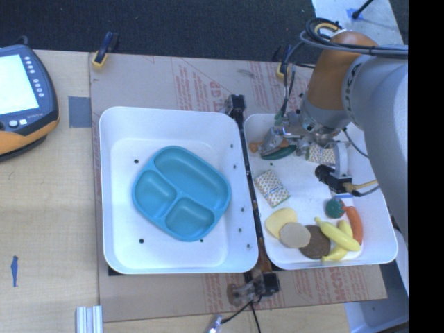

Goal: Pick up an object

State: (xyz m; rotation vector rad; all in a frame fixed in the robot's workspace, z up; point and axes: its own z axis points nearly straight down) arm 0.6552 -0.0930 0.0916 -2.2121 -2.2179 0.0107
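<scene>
Trouble could come fast here, so watch the gripper [288, 144]. It sits low at the back of the right bin [388, 245], close to the wall between the bins. You cannot tell from this view if its fingers are spread or pressed together. A dark green thing [277, 154] lies right under it, and you cannot tell if the fingers have it. If the grip is only on an edge, the thing may slip out when the arm [340, 75] lifts. The fingers could also bump the wall, since they are so near it.

The left bin [114, 186] holds a blue tray [182, 193] with three parts, and nothing is in the tray.

The right bin holds the toys you could pick. A checked packet [270, 186] lies near the middle. At the front sit a yellow slice [279, 220], a tan disc [295, 236] and a brown disc [320, 244], all touching. A banana [338, 233] lies beside them, with a carrot [355, 224] and a small green piece [336, 207] near it. They are packed tight, so a grab there might push them around.
</scene>
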